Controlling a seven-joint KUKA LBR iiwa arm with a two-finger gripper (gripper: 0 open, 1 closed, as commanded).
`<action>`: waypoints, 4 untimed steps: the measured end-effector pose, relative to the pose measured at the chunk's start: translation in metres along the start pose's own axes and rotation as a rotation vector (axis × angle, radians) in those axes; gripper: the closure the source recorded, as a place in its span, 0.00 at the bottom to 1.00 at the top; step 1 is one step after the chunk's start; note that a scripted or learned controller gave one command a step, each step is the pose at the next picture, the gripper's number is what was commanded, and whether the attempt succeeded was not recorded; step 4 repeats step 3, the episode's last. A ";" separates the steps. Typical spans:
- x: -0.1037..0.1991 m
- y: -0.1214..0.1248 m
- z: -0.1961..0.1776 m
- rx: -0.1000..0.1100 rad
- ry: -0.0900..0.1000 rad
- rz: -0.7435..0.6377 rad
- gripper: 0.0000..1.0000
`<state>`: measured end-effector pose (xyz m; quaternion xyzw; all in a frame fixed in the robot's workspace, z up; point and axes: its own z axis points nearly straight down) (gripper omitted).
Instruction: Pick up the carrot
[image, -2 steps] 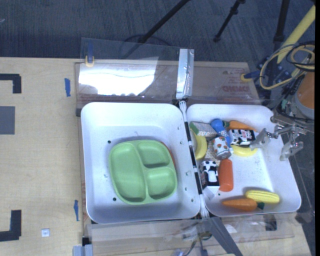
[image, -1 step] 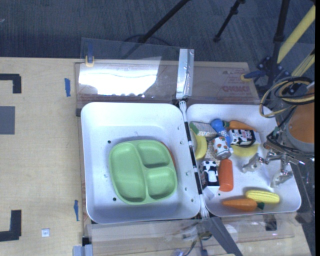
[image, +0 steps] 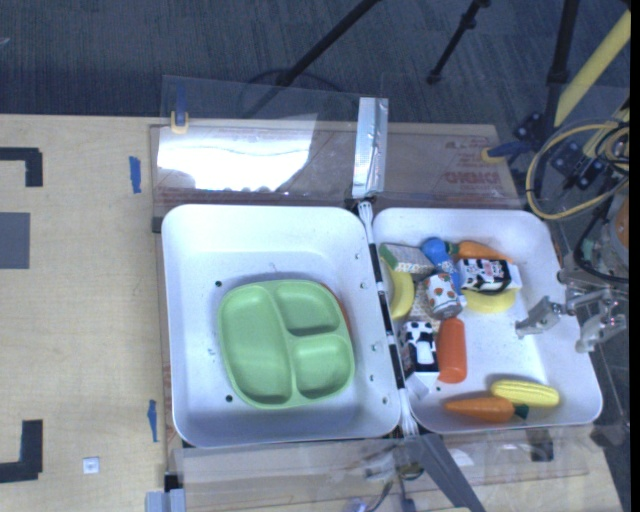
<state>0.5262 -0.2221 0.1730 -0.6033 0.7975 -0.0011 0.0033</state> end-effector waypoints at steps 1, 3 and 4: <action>-0.002 -0.002 -0.011 0.006 -0.004 0.003 1.00; 0.000 0.000 -0.044 -0.004 0.002 0.195 1.00; 0.000 0.000 -0.044 -0.004 0.002 0.195 1.00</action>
